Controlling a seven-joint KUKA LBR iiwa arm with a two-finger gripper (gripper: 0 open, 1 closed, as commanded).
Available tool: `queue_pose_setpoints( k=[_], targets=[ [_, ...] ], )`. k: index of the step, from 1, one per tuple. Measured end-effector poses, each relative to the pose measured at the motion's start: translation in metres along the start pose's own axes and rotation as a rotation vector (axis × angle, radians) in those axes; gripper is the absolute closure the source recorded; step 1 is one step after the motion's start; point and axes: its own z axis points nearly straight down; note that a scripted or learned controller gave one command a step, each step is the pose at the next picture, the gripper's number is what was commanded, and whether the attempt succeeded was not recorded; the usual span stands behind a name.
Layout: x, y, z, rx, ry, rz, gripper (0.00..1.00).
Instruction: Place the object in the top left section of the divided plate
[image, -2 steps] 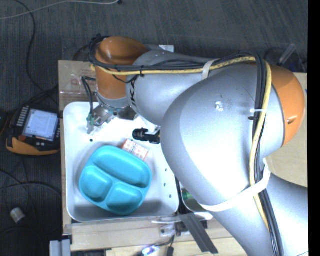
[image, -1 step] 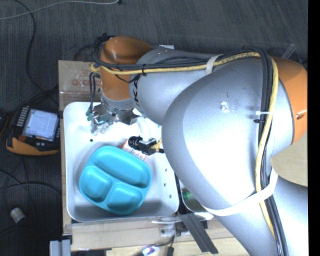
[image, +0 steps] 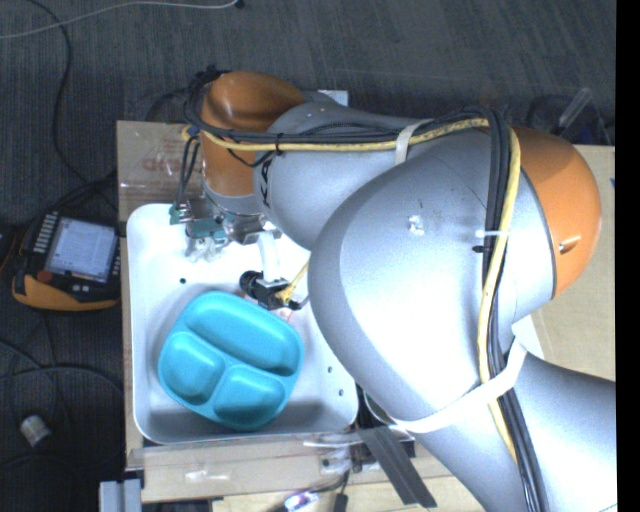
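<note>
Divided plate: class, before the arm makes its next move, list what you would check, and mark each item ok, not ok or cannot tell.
1. Plate lies flat inside the left bin: ok.
2. Plate's three sections are free of other things: ok.
3. Gripper is over the same bin as the plate: ok.
4. Gripper is above the plate's sections: not ok; it is past the plate, near the bin's far end.
5. An object is held in the gripper: cannot tell; the arm hides much of the scene.
</note>
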Motion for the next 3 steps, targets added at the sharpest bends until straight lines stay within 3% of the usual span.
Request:
queue_pose_setpoints(
  k=[1, 2, 3],
  targets=[
    [0.015, 0.007, 0.003, -0.009, 0.001, 0.066, 1.00],
    [0.008, 0.002, -0.070, -0.001, 0.000, 0.059, 1.00],
    [0.008, 0.001, -0.003, 0.001, 0.001, 0.225, 1.00]
  ],
)
